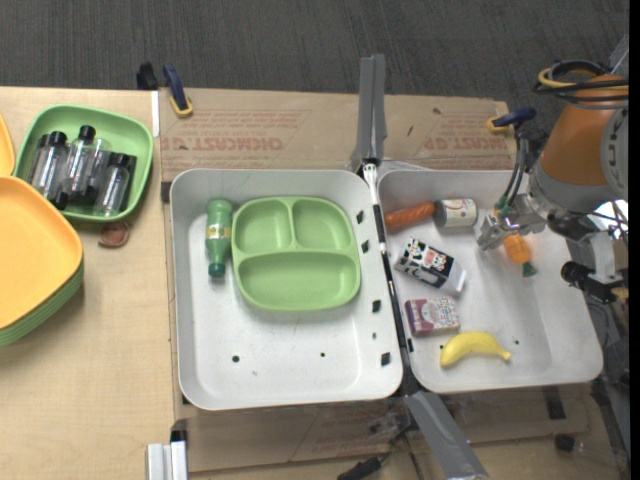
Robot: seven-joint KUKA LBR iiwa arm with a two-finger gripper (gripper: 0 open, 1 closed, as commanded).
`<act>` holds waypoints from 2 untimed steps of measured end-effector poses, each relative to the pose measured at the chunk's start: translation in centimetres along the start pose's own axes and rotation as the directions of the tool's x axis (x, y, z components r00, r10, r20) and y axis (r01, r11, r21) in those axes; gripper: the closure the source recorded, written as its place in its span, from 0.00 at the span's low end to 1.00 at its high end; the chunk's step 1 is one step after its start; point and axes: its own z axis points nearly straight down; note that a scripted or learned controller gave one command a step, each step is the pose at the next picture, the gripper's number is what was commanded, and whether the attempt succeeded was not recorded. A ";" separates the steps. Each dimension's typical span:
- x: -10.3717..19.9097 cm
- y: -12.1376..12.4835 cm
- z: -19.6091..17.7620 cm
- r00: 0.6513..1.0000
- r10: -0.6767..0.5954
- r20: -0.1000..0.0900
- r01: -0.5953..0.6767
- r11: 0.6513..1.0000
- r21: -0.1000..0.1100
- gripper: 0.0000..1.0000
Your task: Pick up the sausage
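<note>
From the camera above the desk [90, 408], the task looks barely begun: the sausage [410, 215], a reddish-orange stick, lies flat near the back left corner of the right bin [560, 363], its far end touching or just beside a small white can [458, 212], and nothing grips it. The hand [497, 230] hangs low over the back right part of that bin, near the can and apart from the sausage; a small orange thing [518, 249] sits right beside or under its tips, but whether it is between them is too blurred to say, and I cannot tell how wide the hand stands. What is left, by my reading, is the whole pick: shift toward the sausage, come down, close and lift. The right bin also holds a black-and-white carton [427, 262] near its middle, a purple carton [432, 315] just in front of it, and a banana [474, 348] near the front wall. The left bin [200, 358] holds a green divided plate [296, 251], its three sections bare, and a green bottle [218, 236] lying just beside the plate's left edge. Out on the desk, a green tray [135, 140] carries several dark-capped bottles [80, 171], next to a stack of yellow plates [35, 258].
</note>
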 end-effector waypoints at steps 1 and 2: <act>-1.9 -7.6 0.0 0.981 -0.193 -0.001 0.193 0.981 -0.001 1.00; -1.9 -9.9 0.0 0.884 -0.467 -0.001 0.467 0.884 -0.001 1.00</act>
